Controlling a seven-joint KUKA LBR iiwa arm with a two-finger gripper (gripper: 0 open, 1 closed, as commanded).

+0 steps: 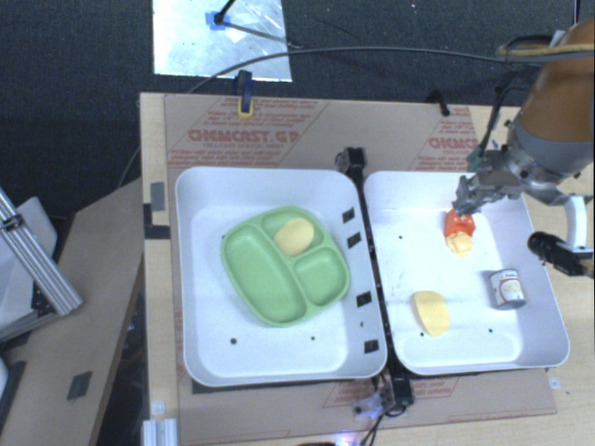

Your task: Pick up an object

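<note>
My gripper (468, 204) hangs over the upper right part of the right bin (400, 203), just above an orange-red and yellow toy (458, 231) that lies on the bin floor. The fingers point down at the toy's top end; whether they touch it I cannot tell. A yellow wedge-shaped piece (430, 312) lies lower in the same bin, and a small grey can (507, 289) lies near the bin's right side.
The left bin (209, 203) holds a green divided plate (284, 268) with a pale yellow round item (296, 236) in its upper compartment. A black clip divider (363, 249) runs between the bins.
</note>
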